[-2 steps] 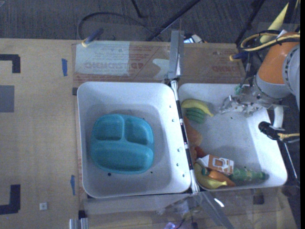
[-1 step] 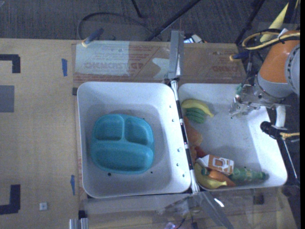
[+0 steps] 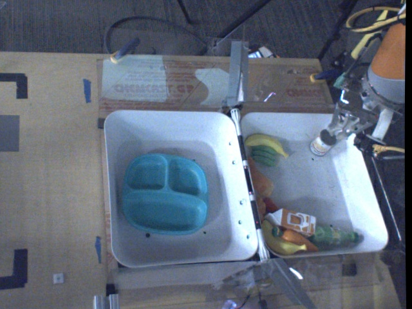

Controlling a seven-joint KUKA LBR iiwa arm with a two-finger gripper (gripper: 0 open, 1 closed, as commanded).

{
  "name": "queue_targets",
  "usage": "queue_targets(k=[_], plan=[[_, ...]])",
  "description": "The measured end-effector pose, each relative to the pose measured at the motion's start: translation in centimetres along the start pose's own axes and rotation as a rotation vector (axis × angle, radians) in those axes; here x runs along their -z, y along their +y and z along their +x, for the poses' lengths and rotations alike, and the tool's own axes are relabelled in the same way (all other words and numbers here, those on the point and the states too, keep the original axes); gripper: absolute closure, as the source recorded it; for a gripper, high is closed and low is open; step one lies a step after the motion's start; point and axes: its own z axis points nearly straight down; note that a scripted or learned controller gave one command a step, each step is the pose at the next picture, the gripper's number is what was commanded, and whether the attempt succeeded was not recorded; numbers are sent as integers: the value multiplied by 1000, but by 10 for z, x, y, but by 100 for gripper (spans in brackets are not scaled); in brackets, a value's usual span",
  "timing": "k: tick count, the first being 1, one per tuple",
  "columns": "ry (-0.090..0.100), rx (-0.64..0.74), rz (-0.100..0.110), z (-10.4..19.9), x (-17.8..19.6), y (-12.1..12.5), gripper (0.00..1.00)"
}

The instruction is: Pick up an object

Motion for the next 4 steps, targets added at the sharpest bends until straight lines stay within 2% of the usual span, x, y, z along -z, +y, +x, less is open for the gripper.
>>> queue_targets(k=[1,2,4], plan=[[0,-296,0,51,7,3,100],[-1,-386,5,77,55,-53,100],[-4,-377,4,80,75,-53,100]])
